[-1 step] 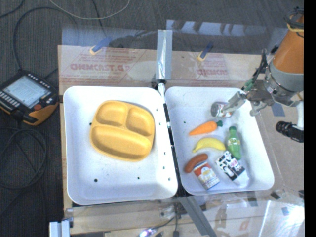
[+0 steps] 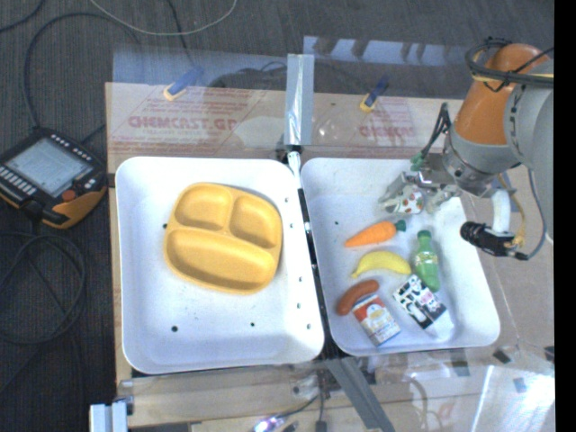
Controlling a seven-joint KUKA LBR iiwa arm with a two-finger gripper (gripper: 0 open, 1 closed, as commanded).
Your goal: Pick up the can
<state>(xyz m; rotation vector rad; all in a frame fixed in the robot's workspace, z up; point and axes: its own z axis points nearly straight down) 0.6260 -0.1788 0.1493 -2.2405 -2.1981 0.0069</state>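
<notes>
Camera view: the can (image 2: 375, 319) is seen lying near the right bin's (image 2: 468, 331) front edge, while the end effector (image 2: 409, 194), its state unreadable, is poised at the far edge.

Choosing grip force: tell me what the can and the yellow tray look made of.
The can: probably thin metal under a glossy printed label, judging by its red-and-white wrap and pale rim; it could be plastic. The yellow tray: likely moulded plastic with a smooth, slightly shiny finish, given its rounded compartments and soft highlights.
</notes>
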